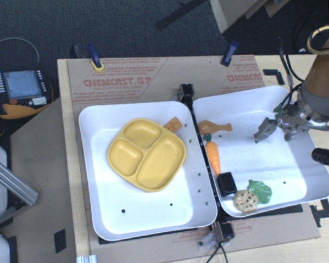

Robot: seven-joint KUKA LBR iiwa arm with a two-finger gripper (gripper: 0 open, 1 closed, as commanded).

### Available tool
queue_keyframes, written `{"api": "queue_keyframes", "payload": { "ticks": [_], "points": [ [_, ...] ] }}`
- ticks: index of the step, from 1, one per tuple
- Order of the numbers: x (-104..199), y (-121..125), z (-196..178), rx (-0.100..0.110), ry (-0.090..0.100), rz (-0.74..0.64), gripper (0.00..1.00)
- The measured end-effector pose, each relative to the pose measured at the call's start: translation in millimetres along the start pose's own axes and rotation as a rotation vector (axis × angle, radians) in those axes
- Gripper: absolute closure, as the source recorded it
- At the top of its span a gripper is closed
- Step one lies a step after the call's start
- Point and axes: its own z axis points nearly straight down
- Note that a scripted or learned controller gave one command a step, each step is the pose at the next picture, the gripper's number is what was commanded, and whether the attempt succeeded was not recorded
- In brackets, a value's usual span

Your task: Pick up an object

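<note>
Two shallow white bins are sitting side by side on the desk [72, 160], meeting at a dark seam down the middle.

Left bin [95, 176]: a yellow divided plate [146, 154] is lying flat in its upper middle part, three compartments facing up. A small brown block [173, 124] is resting just beside the plate's upper right rim, near the bin's back right corner.

Right bin [299, 176]: along its left edge, going from back to front, a tan drumstick-shaped toy [212, 127] is lying on its side, an orange carrot [212, 156] is lying lengthwise just below it, and a black block [226, 184] is sitting below the carrot. At the front edge a round speckled cookie [245, 200] is touching a green leafy piece [261, 190] on its right.

Gripper [275, 129]: it is hanging over the right bin's back right part, well apart from every item along the left edge. Its fingers [263, 131] are spreading open, with nothing between them. The grey arm [319, 87] is reaching in from the desk's right edge.
</note>
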Motion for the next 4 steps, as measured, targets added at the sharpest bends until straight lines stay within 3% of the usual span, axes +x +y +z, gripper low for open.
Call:
{"api": "queue_keyframes", "payload": {
  "ticks": [1, 2, 3, 4],
  "points": [
    [0.6, 3.2, -8.5, -0.015, -0.003, -0.004, 0.0],
    [-3.7, -6.0, 46.9, -0.008, 0.0, -0.003, 0.0],
    [-5.2, -4.5, 95.9, -0.015, -0.005, -0.002, 0.0],
    [-5.1, -1.1, 80.5, -0.028, -0.006, -0.003, 1.0]
  ]
}}
